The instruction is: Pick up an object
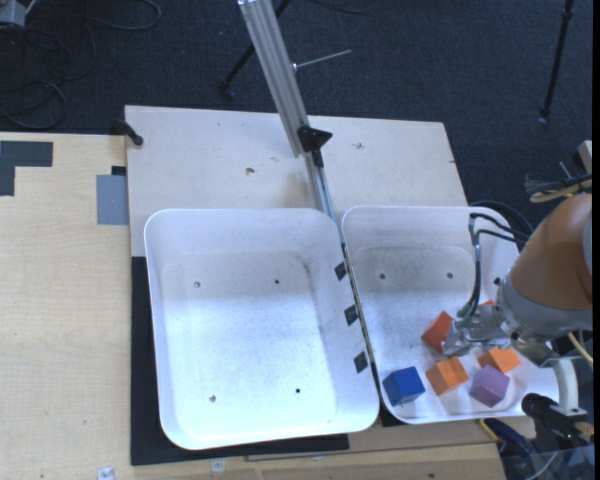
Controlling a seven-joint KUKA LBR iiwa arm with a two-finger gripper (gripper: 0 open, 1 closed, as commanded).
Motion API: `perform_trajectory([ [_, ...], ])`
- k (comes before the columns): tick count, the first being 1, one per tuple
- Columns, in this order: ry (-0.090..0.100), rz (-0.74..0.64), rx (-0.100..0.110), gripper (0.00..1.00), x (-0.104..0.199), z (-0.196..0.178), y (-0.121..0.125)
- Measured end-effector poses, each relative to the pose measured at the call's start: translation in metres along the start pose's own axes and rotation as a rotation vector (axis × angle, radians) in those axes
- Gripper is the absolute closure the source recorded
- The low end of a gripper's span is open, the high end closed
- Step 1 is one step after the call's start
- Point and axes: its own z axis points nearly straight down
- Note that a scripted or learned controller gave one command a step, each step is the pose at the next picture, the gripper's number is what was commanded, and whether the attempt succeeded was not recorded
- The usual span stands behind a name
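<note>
In the right bin [410,238], several small blocks lie near the front right corner. A red-orange block [437,330] sits furthest back, with an orange block [447,375] in front of it. A blue block [404,385] lies at the front edge, and a purple block [490,385] is to the right. Another orange block [503,359] rests just behind the purple one. My gripper [467,334] is down among them, right beside the red-orange block and above the two orange ones. The wrist hides the spot beneath it.
The left bin [180,268] stands beside the right one, with black clips [350,313] along the shared rim. A slanted aluminium rail [280,78] rises behind the bins. The grey and orange arm [560,268] covers the right bin's right side.
</note>
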Motion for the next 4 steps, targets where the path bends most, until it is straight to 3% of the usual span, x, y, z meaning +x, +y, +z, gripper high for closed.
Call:
perform_trajectory([
  [1, 0.000, 0.002, 0.001, 0.00, 0.000, 0.001, 0.000],
  [2, -0.002, -0.005, -0.003, 0.00, 0.040, 0.029, 0.040],
  [3, -0.001, -0.004, -0.007, 0.00, 0.064, -0.078, 0.044],
  [4, -0.001, 0.001, -0.002, 0.00, 0.032, 0.030, 0.050],
])
